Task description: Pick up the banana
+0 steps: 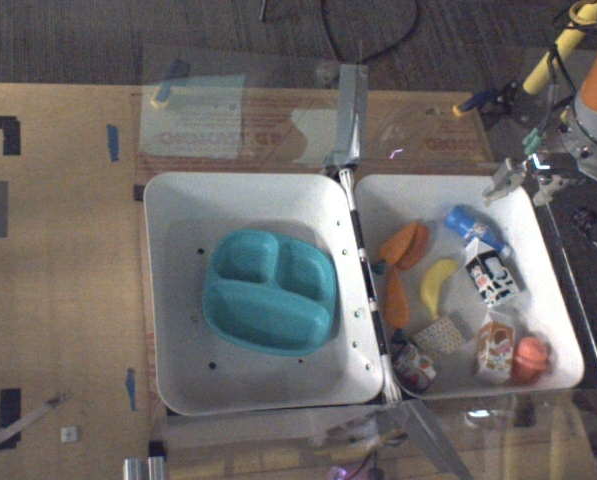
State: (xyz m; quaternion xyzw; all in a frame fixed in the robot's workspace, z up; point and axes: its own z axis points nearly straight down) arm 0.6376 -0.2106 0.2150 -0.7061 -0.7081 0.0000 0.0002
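The yellow banana [438,284] lies curved in the middle of the right bin [563,308], between an orange carrot piece and a small milk carton. My gripper [521,179] hangs over the bin's far right corner, well up and to the right of the banana. Its two fingers are spread apart and open, with nothing between them.
Around the banana lie two orange carrot pieces [408,245] [396,303], a blue bottle [473,222], a milk carton [491,276], a cracker [440,335], a brown carton [495,348], a peach-coloured ball [530,358] and a small can [415,365]. A teal divided plate [270,290] sits in the left bin [168,268].
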